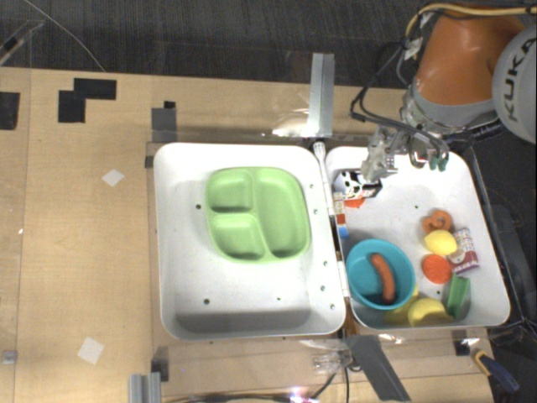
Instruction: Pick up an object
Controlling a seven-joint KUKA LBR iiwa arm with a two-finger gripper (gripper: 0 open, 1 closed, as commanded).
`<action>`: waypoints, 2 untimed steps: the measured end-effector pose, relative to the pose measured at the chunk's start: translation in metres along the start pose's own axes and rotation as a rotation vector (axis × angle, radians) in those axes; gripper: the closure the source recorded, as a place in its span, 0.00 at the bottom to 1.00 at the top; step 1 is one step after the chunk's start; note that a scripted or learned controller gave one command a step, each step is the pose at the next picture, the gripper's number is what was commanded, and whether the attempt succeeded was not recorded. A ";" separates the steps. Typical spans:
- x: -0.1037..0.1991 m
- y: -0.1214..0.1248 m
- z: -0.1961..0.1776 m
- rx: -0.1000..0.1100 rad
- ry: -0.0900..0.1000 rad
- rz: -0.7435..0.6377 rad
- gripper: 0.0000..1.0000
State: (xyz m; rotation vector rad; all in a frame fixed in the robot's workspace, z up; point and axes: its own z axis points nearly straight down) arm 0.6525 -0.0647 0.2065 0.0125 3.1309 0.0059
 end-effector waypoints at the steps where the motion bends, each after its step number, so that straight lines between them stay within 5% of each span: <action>1: -0.002 -0.004 -0.014 0.003 -0.012 0.005 1.00; 2: -0.005 -0.003 -0.028 0.002 -0.024 0.004 1.00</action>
